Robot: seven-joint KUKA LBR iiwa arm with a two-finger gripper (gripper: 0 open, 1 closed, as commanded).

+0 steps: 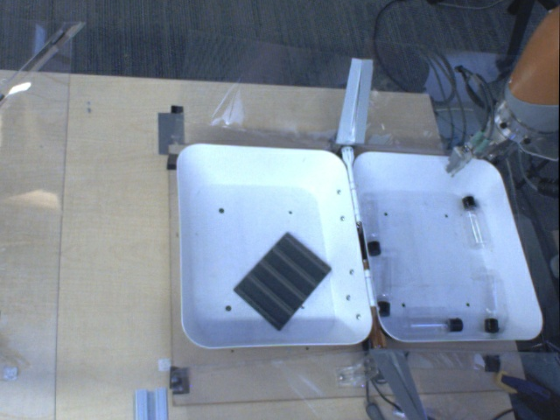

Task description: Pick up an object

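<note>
Lying flat in left bin (pixel 201 173): dark ribbed slab (pixel 283 280), near-centre, turned diagonal. Your arm (pixel 534 77) far right; hand state: cannot tell.

The place looked like a robotics lab or test cell. A pale wooden worktop (pixel 96 234) carried two shallow white bins (pixel 201 182) fixed side by side, with metal brackets (pixel 171 129) bolted at the corners and a clear plastic sheet (pixel 35 147) standing along the left. Loose black cables (pixel 411 42) trailed over grey carpet (pixel 192 16) behind, and the orange band of a robot arm (pixel 535 59) showed at the right.
</note>
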